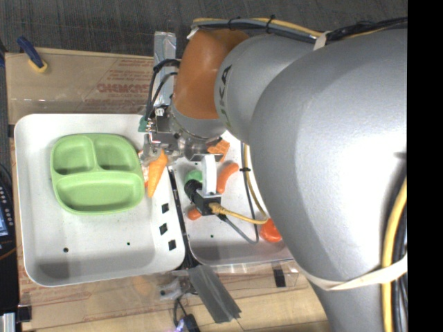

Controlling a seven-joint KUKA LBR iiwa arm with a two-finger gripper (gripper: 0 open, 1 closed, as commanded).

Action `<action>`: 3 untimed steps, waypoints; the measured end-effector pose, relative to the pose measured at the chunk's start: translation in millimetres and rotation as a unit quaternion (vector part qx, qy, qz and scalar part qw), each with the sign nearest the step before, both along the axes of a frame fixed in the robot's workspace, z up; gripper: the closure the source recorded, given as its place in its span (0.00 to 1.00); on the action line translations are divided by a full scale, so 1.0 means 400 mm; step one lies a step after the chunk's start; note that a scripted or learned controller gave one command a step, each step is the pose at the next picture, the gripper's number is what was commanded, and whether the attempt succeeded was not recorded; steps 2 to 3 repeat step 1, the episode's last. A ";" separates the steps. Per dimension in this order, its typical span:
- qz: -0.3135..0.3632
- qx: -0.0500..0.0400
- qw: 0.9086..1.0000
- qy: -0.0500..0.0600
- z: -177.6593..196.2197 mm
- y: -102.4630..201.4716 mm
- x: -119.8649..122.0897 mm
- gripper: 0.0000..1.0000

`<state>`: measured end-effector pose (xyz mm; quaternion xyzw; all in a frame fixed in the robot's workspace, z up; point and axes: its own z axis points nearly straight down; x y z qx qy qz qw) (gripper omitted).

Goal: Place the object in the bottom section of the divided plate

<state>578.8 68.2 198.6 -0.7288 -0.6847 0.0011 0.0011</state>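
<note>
A green divided plate (95, 173) lies in the left bin (41, 254), with two small sections at its far side and one wide section (93, 191) at its near side. My gripper (160, 152) hangs over the wall between the two bins, just right of the plate's right rim. An orange carrot-shaped piece (154, 173) slants down from the fingers, its upper end caught between them. Its lower tip is close to the plate's right edge, outside the rim.
The right bin (228, 254) holds several orange pieces (225, 176), one more (271, 232) near the front, and a green piece (193, 176), largely under the arm. A yellow cable (242, 218) loops over that bin. Black clips (166, 216) sit on the dividing wall.
</note>
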 end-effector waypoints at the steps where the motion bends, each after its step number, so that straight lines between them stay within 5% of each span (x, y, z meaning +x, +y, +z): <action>1: 0.000 0.000 1.000 0.000 0.000 0.000 0.000 0.00; 3: 0.000 0.000 1.000 0.000 0.000 0.000 0.000 0.00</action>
